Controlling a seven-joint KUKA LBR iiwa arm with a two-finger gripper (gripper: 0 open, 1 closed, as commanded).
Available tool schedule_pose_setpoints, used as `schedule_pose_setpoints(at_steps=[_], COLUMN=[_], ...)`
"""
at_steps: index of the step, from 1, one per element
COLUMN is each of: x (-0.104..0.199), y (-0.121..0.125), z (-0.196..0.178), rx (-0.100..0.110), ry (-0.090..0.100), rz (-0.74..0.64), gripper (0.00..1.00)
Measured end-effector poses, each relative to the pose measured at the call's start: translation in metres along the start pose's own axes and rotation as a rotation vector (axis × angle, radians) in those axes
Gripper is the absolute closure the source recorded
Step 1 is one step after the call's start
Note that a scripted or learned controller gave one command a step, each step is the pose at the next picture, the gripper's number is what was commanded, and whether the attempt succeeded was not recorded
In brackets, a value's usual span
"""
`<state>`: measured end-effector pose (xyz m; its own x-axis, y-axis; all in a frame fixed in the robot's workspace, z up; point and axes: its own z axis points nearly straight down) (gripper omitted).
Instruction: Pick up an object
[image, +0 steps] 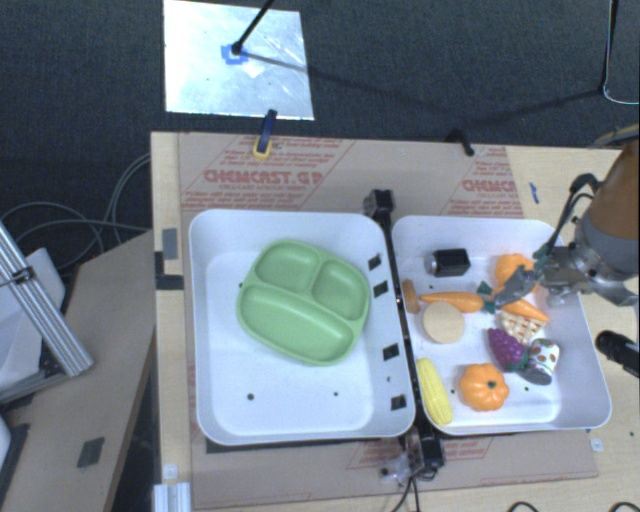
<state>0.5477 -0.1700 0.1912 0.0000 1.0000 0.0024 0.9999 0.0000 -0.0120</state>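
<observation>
Gripper (518, 284) poised over the crowded right bin (583, 395), finger state indiscernible.
Candidate objects lay clustered: carrot (452, 299) at its nine o'clock, waffle piece (522, 324) and grapes (506, 347) at six; a clean vertical descent onto one isolated item would have served best.

green divided plate (304, 301) in left bin (215, 330) | possibly foil sheet (238, 60) beyond bench

The claw (520, 285) sits low among crowded toys: an orange fruit (512, 267) just behind, a waffle (522, 322) and grapes (506, 348) just in front, a carrot (452, 299) to its left. Bare bin floor (480, 240) opens beyond the black block (450, 262).
</observation>
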Motion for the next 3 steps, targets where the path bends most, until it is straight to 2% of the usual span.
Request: schedule_pose_setpoints(at_steps=[1, 3], x=[0.000, 0.005], y=[0.003, -0.012], z=[-0.008, 0.091], rx=[-0.013, -0.010], ry=[-0.003, -0.001], rz=[-0.003, -0.001], gripper=[0.00, 0.00])
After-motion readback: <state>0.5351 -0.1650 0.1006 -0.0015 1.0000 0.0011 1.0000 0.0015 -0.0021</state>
